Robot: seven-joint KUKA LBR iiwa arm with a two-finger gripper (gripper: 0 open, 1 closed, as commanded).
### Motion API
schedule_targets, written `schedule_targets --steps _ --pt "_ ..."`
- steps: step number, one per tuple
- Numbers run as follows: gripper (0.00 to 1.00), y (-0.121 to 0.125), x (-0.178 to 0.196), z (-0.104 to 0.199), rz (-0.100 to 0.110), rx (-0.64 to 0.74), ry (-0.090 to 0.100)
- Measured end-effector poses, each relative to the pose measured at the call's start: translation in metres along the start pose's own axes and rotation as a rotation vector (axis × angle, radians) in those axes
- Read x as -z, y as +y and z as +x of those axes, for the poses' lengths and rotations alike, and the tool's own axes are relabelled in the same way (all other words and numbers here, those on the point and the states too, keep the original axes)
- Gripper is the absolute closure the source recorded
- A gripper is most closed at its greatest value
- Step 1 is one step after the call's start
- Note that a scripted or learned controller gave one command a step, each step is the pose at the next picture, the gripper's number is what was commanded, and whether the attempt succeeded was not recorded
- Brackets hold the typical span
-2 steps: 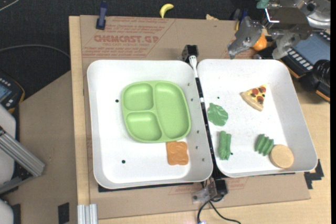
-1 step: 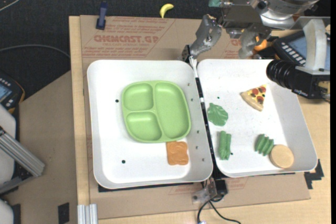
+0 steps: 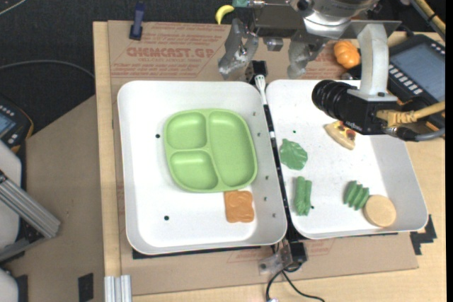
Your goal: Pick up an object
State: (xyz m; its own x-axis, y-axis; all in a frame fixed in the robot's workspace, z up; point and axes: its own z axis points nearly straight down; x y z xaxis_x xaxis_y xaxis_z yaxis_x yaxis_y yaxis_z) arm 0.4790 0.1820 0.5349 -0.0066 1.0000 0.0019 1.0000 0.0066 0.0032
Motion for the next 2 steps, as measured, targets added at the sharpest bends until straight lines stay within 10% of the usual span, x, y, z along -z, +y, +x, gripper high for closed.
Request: schedule_targets --steps 1,2 --pt "0.0 0.0 0.0 0.018 0.0 -0.004 0.0" --pt "1.0 0.001 0.011 0.018 -0.003 -0.005 0.001"
